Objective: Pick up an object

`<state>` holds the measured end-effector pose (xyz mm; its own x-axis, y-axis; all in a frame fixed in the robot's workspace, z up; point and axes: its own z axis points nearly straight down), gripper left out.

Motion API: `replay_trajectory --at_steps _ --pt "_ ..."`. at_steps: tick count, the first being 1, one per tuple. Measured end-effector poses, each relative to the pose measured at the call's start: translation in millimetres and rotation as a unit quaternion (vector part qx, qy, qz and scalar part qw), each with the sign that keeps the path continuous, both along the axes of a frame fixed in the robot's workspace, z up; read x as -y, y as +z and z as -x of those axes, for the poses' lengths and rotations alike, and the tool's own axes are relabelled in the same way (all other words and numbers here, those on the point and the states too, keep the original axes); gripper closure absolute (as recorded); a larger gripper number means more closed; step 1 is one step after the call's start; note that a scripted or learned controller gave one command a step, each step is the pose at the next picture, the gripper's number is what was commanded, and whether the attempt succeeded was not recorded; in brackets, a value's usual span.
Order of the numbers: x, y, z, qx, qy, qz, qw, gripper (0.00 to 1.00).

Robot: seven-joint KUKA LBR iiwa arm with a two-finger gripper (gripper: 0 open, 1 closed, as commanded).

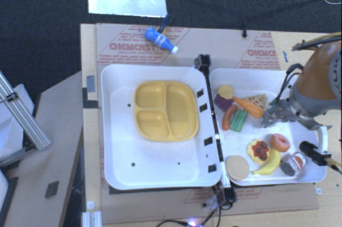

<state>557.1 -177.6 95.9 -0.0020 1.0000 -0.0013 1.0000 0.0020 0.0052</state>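
The right bin [312,175] holds several toy foods. Among them are an orange carrot [248,107], a purple and yellow piece [224,96], a red sausage [230,116], a green piece [239,119] and a toast-like wedge [259,100]. Nearer the front lie a pink donut [279,142], a small round pizza [259,149], a banana [269,163], a tan bun [238,167] and a small can [292,163]. My gripper [269,117] hangs low over the middle of this bin, just right of the carrot's tip and the green piece. Nothing shows held in it.
The left bin [123,167] carries a yellow divided plate [165,110]. A blue bottle [159,39] lies on the cardboard behind the bins. The grey and orange arm [318,84] covers the right bin's far right corner. A black divider [211,114] runs between the bins.
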Motion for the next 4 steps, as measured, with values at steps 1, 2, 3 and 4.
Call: replay_trajectory --at_steps 1,2,3,4 --pt "0 45 4 0.000 0.001 0.0000 1.0000 1.00" --pt "-6 93 9 0.000 0.001 -0.0001 1.0000 1.00" --pt "-6 131 7 0.000 0.001 0.0001 1.0000 1.00" --pt "-57 140 -11 -0.001 0.004 -0.0011 1.0000 1.00"
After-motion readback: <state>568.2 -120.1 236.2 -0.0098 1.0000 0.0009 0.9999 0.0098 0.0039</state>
